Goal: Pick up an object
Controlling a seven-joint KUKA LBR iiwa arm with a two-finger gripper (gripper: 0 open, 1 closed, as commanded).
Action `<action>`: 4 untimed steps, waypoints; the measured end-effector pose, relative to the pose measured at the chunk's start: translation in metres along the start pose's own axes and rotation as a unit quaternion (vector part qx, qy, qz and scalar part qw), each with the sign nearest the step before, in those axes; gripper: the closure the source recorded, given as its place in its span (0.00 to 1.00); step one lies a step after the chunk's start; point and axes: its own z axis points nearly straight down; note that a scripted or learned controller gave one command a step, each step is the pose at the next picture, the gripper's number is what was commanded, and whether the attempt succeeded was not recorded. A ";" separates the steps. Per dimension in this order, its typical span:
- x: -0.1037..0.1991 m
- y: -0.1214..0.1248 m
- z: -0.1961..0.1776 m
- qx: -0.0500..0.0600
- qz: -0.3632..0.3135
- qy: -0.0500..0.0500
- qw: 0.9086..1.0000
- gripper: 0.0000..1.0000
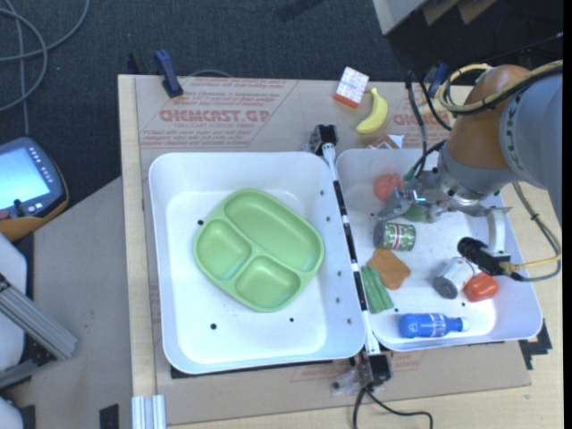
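Observation:
The right bin (pixel 514 324) holds several small objects. A green can (pixel 394 235) lies on its side near the bin's left wall, and a pink-red ball (pixel 386 186) sits just behind it. My gripper (pixel 408 200) is low in the bin, between the ball and the can and right above the can. A brown flat piece (pixel 390 268) and a green strip (pixel 375 290) lie in front of the can. A blue bottle (pixel 432 325) lies along the front wall. A grey cylinder (pixel 446 282) and an orange-red object (pixel 482 286) rest to the right.
The left bin (pixel 179 329) holds a green divided plate (pixel 259 248). Behind the bins, on the board, lie a banana (pixel 374 113), a white-and-orange cube (pixel 351 88) and a blue clip (pixel 167 71). The arm crosses the right bin's back right corner.

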 end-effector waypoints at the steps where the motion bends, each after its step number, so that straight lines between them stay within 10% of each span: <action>1: 0.031 -0.044 0.001 0.002 0.002 0.000 1.000 0.00; 2: 0.029 -0.041 -0.010 -0.002 0.003 -0.001 1.000 1.00; 3: 0.029 -0.042 -0.009 -0.001 0.003 -0.001 1.000 0.00; 4: -0.003 0.046 -0.001 0.019 -0.002 0.003 1.000 0.00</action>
